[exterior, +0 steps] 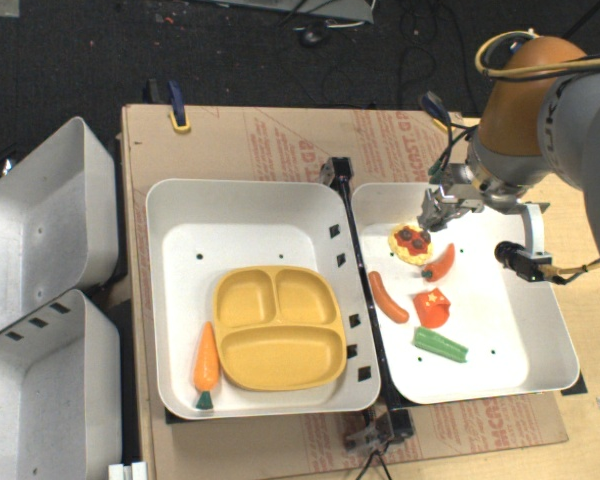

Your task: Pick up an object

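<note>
You cannot tell from this slanted view whether the gripper [432,215] is spread or closed; it hangs low over the upper left part of the right bin [540,353], just above the toy pizza slice [412,245], and nothing shows between its tips. Your nearest candidates sit crowded there: the pizza slice lies touching or nearly touching the red chili [441,261], with the sausage [388,296], the red pepper [432,308] and the green bean pod [440,345] a little further down. The likely failure is a flat, thin slice slipping out, or the chili getting nudged or pinched alongside it. The left bin [170,268] holds the yellow divided plate [280,326] and the carrot [206,361], well apart from the arm.
</note>
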Robot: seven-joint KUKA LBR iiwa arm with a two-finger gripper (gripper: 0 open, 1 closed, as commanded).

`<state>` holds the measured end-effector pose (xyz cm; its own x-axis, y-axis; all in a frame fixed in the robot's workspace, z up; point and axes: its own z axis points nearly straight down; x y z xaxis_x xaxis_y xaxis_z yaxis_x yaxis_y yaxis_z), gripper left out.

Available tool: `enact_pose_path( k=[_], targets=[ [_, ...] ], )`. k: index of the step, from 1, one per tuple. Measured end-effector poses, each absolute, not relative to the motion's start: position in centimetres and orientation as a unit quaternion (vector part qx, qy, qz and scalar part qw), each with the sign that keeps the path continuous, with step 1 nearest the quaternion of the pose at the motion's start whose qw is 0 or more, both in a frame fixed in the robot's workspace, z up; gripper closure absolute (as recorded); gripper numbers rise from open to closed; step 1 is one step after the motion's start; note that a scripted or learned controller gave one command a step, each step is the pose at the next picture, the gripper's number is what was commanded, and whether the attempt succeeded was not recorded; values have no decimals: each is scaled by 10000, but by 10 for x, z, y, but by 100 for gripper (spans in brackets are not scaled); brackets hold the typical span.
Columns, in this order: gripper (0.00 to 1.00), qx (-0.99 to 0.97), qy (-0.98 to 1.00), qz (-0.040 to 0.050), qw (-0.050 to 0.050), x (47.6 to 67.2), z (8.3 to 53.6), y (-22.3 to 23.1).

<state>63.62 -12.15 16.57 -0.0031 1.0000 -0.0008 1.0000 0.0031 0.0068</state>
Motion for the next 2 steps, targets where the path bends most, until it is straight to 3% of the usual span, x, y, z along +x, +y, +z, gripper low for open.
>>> enact_pose_path(
  k=[2],
  targets=[
    [100,7062,7081,18,30,638,258,-122]
  ],
)
